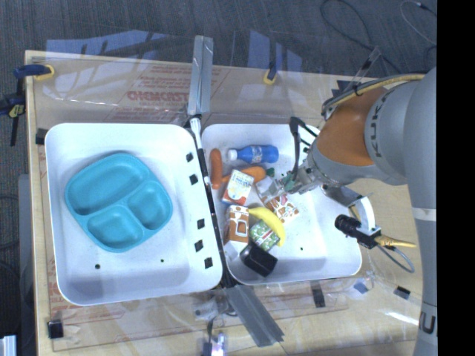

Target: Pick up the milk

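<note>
The grey arm (386,136) reaches in from three o'clock, its orange band over the right bin (326,254). Its claw (291,185) hangs low at the centre of that bin, just above a small patterned packet (283,208); whether it is apart or together I cannot tell (the wrist hides it). The milk (237,187), a small carton, lies at nine o'clock from the claw, near but apart from it, beside a carrot (216,167). A blue-capped bottle (253,154) lies at twelve o'clock from the milk; a banana (269,225) lies at five o'clock. The left bin (67,277) holds a blue divided tray (119,200) on the table (386,314).
</note>
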`<state>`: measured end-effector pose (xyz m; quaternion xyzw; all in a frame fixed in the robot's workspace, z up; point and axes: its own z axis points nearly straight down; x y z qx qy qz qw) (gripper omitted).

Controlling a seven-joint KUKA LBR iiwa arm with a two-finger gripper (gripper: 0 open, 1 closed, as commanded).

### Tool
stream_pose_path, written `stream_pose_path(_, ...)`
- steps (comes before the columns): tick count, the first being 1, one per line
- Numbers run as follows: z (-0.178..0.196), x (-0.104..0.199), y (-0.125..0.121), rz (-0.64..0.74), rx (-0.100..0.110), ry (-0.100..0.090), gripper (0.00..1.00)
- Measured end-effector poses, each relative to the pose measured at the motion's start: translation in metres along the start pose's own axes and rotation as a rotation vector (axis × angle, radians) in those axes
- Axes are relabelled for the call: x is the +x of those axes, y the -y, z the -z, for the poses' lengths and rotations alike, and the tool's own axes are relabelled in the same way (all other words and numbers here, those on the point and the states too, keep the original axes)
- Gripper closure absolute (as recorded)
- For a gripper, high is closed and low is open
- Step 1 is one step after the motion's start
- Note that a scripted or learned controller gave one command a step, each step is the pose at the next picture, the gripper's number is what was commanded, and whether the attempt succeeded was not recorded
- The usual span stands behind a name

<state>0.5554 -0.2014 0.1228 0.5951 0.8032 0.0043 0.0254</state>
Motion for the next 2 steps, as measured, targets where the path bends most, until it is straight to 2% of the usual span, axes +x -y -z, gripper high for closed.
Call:
stream_pose_path(1,-0.001,0.001,0.0,0.001,0.001,-0.001,0.0)
stream_pose_path(2,-0.015,-0.008,0.005,0.038,0.004,-0.012,0.0)
